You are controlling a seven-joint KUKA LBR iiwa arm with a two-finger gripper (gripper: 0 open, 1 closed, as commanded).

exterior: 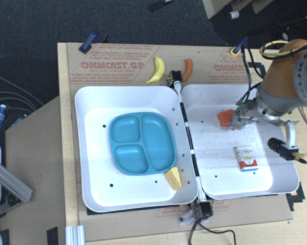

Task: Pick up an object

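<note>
- Orange block [225,118] sits in the upper half of the right bin [214,180], right of frame centre.
- The claw [238,120] is lowered just beside the block's right side; whether it is spread or closed, or touching the block, cannot be told.
- A small red-and-white packet [245,157] lies lower in the same bin.
- The left bin [92,152] holds a blue divided plate [142,143] and a yellow wedge [173,178] at its lower right.
- A banana [156,71] rests on the bench [118,60] above the bins.

The arm [291,80] is showing a rounded grey shell, an orange band [283,68] wrapping it above the wrist, and black cables [253,70] running alongside.
</note>
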